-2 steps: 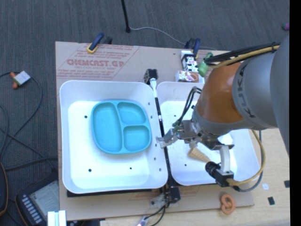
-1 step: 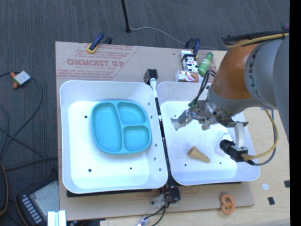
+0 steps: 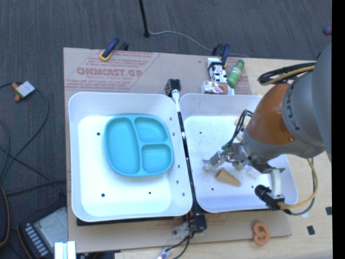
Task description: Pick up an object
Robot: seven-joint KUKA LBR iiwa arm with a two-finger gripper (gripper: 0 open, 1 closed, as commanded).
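The grey arm (image 3: pixel 302 112) reaches in from the right, its orange band bulging over the right bin (image 3: pixel 205 198), and the wrist bends down so that the gripper (image 3: pixel 223 159) sits low over the bin floor near its middle. The metal fingers look spread apart, with nothing between them. Just below and beside the gripper lies a tan cone-shaped object (image 3: pixel 229 178) (it looks like a small wafer cone), flat on the white floor with its point toward the lower right, close to the fingertips but apart from them. The left bin (image 3: pixel 75 161) is shallow, white and smooth with rounded corners, and holds a light blue divided plate (image 3: pixel 139 145), glossy, with one long compartment on the left and two smaller ones on the right. Both bins rest on a brown cardboard sheet (image 3: pixel 108 69) with red print.
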